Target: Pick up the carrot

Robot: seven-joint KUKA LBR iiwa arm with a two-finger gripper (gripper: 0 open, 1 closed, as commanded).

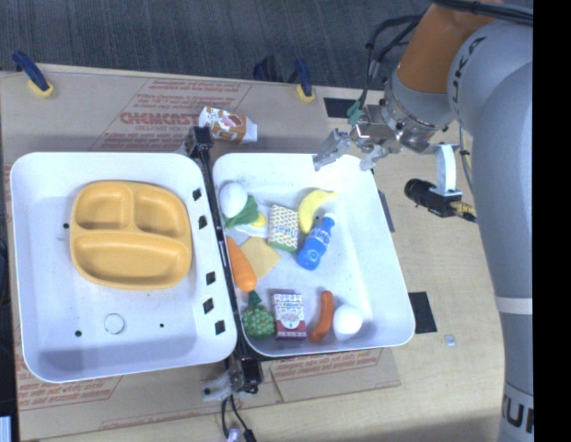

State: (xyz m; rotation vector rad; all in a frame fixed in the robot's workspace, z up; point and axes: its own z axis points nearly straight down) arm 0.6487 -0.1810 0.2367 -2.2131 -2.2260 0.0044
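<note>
Carrot: the orange tapered plastic carrot (238,263) is seen lying along the left wall of the right shallow white bin (389,274), at lower centre of the frame, beside a pale yellow flat slice (261,259).
Gripper: the grey two-finger gripper (345,148) is held above the upper rim of the right bin, at upper right of centre; its fingers are seen spread apart, with nothing between them.
Arm: the grey arm with the orange band (470,63) is seen at the upper right of the frame.
Left bin: a yellow compartmented plastic tray (131,232) is held in the left shallow white bin (37,339).
Right bin contents: a yellow banana (310,207), a blue bottle (314,245), a white egg (347,321) and a small red carton (287,313), whose label cannot be read.
Writing: "CHEMCAST" is printed in red on the brown cardboard sheet (110,99) at upper left.
</note>
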